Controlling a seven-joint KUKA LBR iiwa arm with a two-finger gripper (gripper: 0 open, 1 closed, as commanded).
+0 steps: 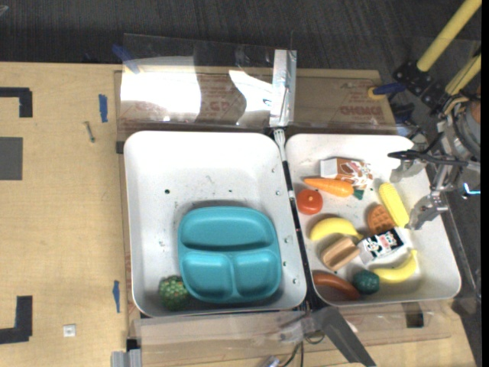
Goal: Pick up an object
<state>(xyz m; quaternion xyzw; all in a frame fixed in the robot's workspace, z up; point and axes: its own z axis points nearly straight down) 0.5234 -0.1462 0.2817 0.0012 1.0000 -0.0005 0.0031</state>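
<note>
At the right edge of the frame we see the gripper (pixel 429 205) hanging over the right rim of the right bin (pixel 443 270), its thin metal parts dark against the white; we cannot tell whether it is released or clenched, and we see nothing caught in it. Above it, in the upper right corner, yellow bars (pixel 458 23) slant across the dark floor.

Just left of the gripper lies a yellow corn cob (pixel 393 203), tilted, with a brown waffle-like piece (pixel 379 219) touching its lower left. Below these a small black-and-white milk carton (pixel 381 245) rests against a banana (pixel 400 268) that curves along the bin's lower right. Left of the carton sit a hot dog bun (pixel 339 251) and, above it, a yellow lemon-like piece (pixel 331 227). Along the bottom edge we see a dark red sausage (pixel 333 284) beside a dark green round thing (pixel 367 282). Toward the top of the bin a carrot (pixel 330 186) lies across, with a printed packet (pixel 348 170) just above it and a tomato (pixel 309 200) just below its left end.

The left bin (pixel 153 167) holds a teal divided tray (pixel 228 254) in its lower half, and a green bumpy ball (pixel 173 290) beside the tray's lower left corner.
</note>
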